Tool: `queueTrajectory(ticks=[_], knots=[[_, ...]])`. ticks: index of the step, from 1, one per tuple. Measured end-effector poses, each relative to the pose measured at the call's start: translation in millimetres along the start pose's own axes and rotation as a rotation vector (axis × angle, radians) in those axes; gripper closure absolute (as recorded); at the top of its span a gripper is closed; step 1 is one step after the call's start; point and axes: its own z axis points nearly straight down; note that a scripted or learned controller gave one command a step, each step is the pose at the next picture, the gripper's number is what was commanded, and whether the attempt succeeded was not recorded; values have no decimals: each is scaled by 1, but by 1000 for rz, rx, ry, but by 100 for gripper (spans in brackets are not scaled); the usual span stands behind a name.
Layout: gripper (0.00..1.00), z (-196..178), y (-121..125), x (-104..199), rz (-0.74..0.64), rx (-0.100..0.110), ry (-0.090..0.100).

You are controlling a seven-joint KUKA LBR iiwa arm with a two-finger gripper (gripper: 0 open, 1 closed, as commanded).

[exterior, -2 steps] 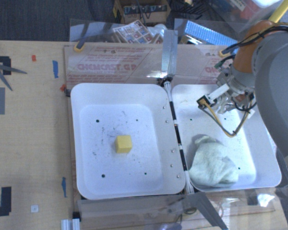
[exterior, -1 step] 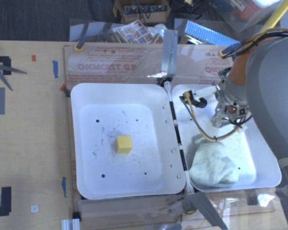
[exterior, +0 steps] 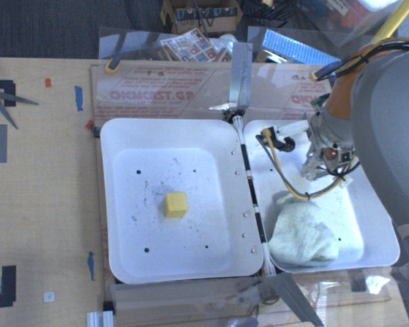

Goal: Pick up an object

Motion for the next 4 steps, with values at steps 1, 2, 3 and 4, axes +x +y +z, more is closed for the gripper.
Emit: queueTrajectory(ticks=[1,2,3,4], knots=[[100,8,-35,-125,-92,-3,14],[100,7,-42,-53,8,-10,16],[100,8,-23,37,-12,-6,14],[100,8,2,-43,-184,-5,11]])
